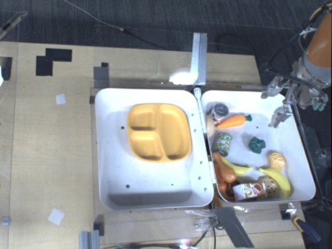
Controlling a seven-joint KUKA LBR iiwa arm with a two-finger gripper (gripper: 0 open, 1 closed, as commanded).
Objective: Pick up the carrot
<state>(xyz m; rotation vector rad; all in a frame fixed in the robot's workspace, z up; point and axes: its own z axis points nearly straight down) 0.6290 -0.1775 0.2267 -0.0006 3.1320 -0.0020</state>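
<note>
Wood bench, two white bins; carrot (pixel 231 121) in right bin (pixel 301 139), far-left part.
Gripper (pixel 282 108) w/ fingers apart, holds nothing; approach leftward, align w/ carrot's length.

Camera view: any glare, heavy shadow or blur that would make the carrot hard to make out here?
Camera view: the carrot is evenly lit and sharp enough; a bright glare spot sits on the bench just above the left bin; a soft shadow lies along that bin's near wall; the gripper looks slightly soft, small in frame.
</note>
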